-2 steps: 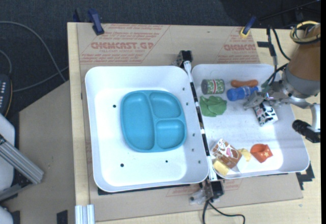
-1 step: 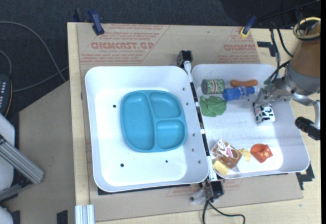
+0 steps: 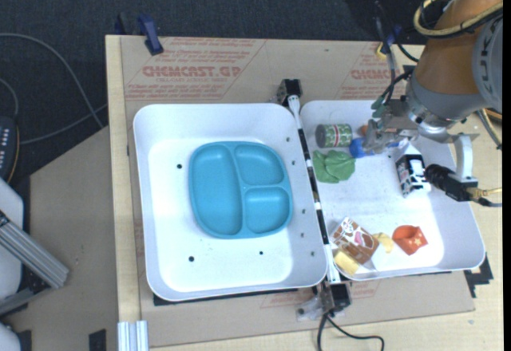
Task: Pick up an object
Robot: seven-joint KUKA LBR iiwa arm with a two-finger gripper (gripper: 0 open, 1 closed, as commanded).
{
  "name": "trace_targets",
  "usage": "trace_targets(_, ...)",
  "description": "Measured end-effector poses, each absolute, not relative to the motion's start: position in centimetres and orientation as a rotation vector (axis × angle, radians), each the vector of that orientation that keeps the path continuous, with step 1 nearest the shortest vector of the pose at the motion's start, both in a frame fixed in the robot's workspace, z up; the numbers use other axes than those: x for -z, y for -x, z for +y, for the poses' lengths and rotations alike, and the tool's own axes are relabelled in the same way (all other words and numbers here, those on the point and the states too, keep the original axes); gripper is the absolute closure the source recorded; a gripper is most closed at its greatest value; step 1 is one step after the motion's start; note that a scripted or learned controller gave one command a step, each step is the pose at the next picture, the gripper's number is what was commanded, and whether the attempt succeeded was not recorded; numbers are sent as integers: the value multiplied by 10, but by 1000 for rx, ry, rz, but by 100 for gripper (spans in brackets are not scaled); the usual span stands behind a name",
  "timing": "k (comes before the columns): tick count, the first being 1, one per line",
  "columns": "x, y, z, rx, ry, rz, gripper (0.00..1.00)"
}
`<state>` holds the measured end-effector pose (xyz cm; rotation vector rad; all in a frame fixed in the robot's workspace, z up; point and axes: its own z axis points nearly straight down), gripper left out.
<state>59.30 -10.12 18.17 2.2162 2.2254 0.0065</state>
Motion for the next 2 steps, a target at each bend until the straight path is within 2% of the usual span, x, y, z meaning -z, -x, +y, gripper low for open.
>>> trace_targets(1, -180, -592, -104, 0, -2221, 2222, 0)
trace_targets(2, -158, -624, -167, 2, -2221, 2218, 0)
